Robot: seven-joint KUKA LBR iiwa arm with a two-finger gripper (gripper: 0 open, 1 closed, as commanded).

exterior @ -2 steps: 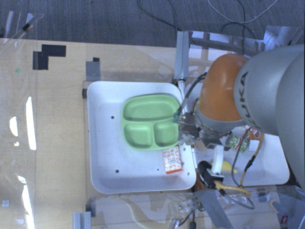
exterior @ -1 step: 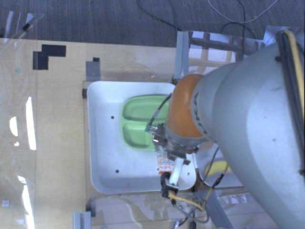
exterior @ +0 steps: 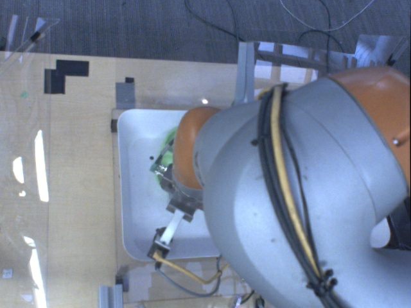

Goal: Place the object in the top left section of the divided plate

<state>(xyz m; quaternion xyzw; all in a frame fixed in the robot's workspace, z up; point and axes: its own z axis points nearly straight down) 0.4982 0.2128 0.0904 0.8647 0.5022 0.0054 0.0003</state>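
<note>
the arm (exterior: 302,191) hangs low over the left bin (exterior: 131,185) and hides most of what lies in it; a sliver of something green (exterior: 168,147), perhaps the plate or the object, peeks out just left of the wrist. i cannot tell the jaw state, nor how the object sits to the jaws. it is likely light, judging by the setup.
</note>
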